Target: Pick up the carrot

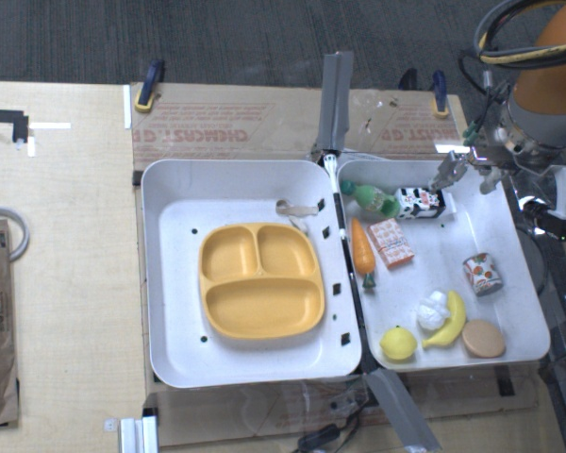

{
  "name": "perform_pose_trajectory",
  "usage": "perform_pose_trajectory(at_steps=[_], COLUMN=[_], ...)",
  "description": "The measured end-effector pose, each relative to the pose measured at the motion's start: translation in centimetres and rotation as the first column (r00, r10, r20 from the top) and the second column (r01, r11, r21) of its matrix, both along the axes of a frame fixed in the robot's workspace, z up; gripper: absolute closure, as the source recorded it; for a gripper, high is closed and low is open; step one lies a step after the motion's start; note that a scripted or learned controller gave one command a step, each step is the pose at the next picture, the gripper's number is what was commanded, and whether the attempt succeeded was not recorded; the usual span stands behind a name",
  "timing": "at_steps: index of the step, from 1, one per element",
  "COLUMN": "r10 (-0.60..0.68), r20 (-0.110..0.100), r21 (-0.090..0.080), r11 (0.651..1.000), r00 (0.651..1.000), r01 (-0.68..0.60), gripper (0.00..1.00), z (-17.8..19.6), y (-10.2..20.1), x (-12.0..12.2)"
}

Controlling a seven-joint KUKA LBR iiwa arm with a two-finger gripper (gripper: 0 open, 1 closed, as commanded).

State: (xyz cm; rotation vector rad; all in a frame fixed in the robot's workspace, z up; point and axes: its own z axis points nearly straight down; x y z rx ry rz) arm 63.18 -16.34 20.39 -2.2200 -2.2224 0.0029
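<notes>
**Carrot lying down-left of the gripper, long axis along the bin wall**

Landmark: the divider (pixel 335 196) between the two bins.

Left of the divider, the yellow compartment plate (pixel 262 280) is sitting in the left bin (pixel 160 253); not part of this pick.

Just right of the divider, the carrot (pixel 362 245) is lying in the right bin (pixel 524 281), close against its left wall. Its long axis is running roughly parallel to the divider, orange body toward the far end, green tip toward the near end. A small red-and-white packet (pixel 391 243) is lying just beside it on the right, so clearance on that side is looking tight.

Further right, near the bin's far edge, the gripper (pixel 450 170) is hanging above the cow-patterned carton (pixel 419 203). Nothing is showing between its fingers; open or closed, cannot tell at this resolution.

Judgement: the carrot is lying toward the divider and nearer the camera from the gripper, so the coming move calls for travel that way, fingers closing across the carrot's short width.
</notes>
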Motion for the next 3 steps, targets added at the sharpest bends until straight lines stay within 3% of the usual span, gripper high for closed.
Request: perform_pose_trajectory(at_steps=[1, 2, 3], r10=[-0.106, -0.102, -0.105], r20=[0.000, -0.002, 0.002], r21=[-0.001, -0.004, 0.000], r11=[0.994, 0.995, 0.994], r00=[0.994, 0.995, 0.994], r01=[0.106, 0.102, 0.105], gripper=[0.00, 1.00, 1.00], z=[16.9, 17.7, -11.1], y=[-5.9, -5.9, -2.2], x=[-4.8, -4.7, -3.3])
